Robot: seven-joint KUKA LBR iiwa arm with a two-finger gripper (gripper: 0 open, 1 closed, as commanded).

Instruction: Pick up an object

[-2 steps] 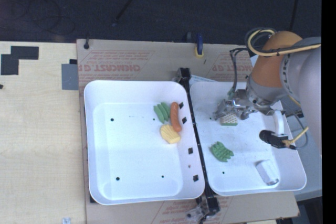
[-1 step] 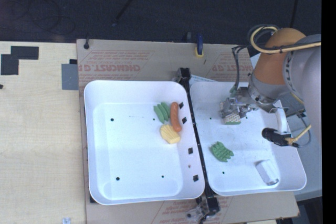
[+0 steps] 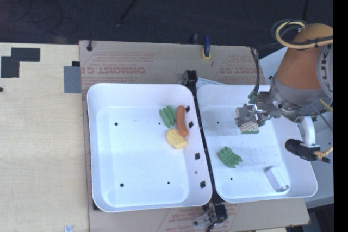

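**Right bin: checkered piece at the claw, green piece lying loose toward the front**

You have one arm [image 3: 304, 70] reaching in from the right, its claw [image 3: 249, 118] hanging over the back half of the right bin [image 3: 304, 185].

- Item at the claw: a small checkered object [image 3: 250, 127], pale with a dark pattern, sits directly under the claw's tips and touches them. Whether it is pinched between the fingers or only lies beneath them you cannot tell from this slant; the tips are too small and blurred to read as spread or pressed together.
- Nearest loose item: a green ridged object [image 3: 229, 157], on the bin floor, toward the front and a little to the left of the claw, near but apart. Its long axis runs diagonally, from back-left to front-right.
- Further item, same bin: a pale, rounded cylinder [image 3: 276, 177] in the front right corner, well apart from the claw, lying at a slant.
- Left bin [image 3: 103, 193]: a cluster against its right wall, made up of a green pod piece [image 3: 167, 115], an orange carrot-like piece [image 3: 181, 120] just beside it, and a yellow corn-like piece [image 3: 176, 139] touching the orange one's lower end. All lie across the divider from the claw.

Judgement: the move turns on the checkered object, straight below the claw. If it is not held, the green ridged object is the next candidate.
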